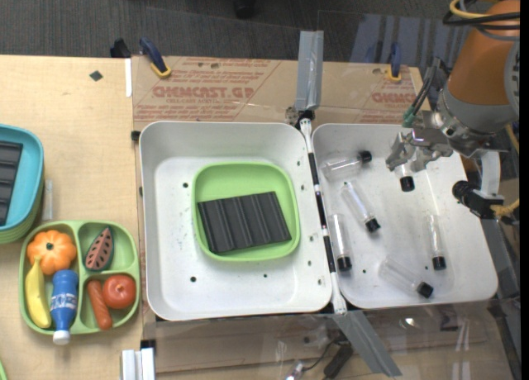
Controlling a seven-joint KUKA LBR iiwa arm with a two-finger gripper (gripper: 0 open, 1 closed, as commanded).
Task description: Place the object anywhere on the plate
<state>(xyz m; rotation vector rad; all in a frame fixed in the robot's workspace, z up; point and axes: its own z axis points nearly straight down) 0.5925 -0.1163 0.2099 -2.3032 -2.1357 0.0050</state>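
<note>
Metal two-finger gripper hangs over upper right part of the right shallow white plastic bin, below the grey arm w/ orange band. A small clear tube w/ black cap sits right under the fingertips; can't tell if fingers are spread or pinching it, too small and cluttered there.

Other clear plastic tubes w/ black caps lie scattered flat on the bin floor: one upper left, one angled near centre, one upright-running along left wall, one at right, one lower right. All smooth, cylindrical, see-through, glossy.

Left shallow white plastic bin, rounded corners, touches the right bin along a grey metal divider. In its middle: lime-green rounded-square plastic plate, raised rim. On the plate lies a dark grey ribbed rectangular mat, matte, slightly tilted.

Brown cardboard sheet w/ red print behind bins. Wooden bench at left bears a green divided toy tray w/ plastic toy food, plus a teal tray at the edge.
</note>
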